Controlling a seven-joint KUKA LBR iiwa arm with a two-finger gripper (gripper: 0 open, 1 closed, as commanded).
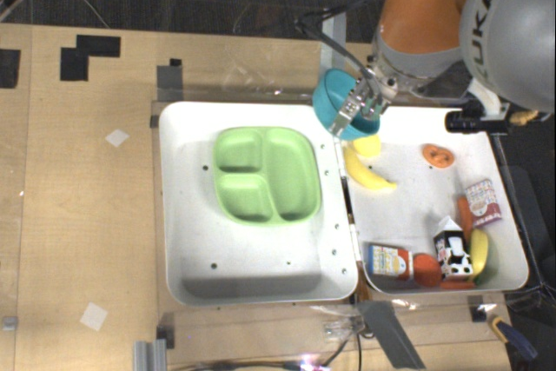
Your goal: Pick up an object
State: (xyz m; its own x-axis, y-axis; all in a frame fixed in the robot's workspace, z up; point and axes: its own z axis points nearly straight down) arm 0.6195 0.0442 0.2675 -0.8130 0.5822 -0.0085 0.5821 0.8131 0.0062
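Observation:
A teal bowl [332,97] hangs tilted above the divider between the two bins, at the right bin's far left corner. My gripper [354,111] reaches down from the orange-banded wrist [426,0], and its fingers [347,110] are shut on the bowl's near rim. Below the bowl a yellow banana [369,175] lies in the right bin [512,274], with a small yellow piece [367,146] just behind it.
A green divided plate [265,174] lies in the left bin [187,256]. The right bin holds an orange piece [439,155], a red-and-white packet [480,202], a cow-patterned carton [450,252], a yellow fruit [479,251], a small juice box [387,261] and a red fruit [426,270].

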